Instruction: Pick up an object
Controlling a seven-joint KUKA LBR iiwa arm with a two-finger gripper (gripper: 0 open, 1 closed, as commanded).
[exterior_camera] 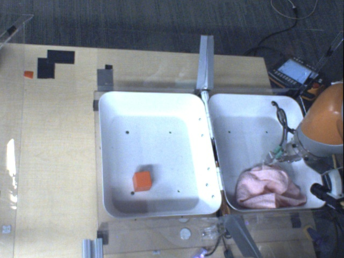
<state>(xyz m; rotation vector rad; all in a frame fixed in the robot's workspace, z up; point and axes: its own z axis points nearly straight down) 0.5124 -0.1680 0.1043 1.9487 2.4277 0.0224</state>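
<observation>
1. Camera view: the gripper (pixel 280 155) sits at the right of the frame, low over the right bin (pixel 236 112), at the upper edge of the pink cloth (pixel 269 187); whether it is spread or pinching, I cannot tell.
2. An orange block (pixel 142 181) lies in the lower part of the left bin (pixel 107 144).
3. Judged step: reaching for the cloth; next calls for a firm closure, then a lift.

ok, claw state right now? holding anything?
Claw: cannot be told. It sits low in the right bin, at the upper edge of the pink cloth.
</observation>
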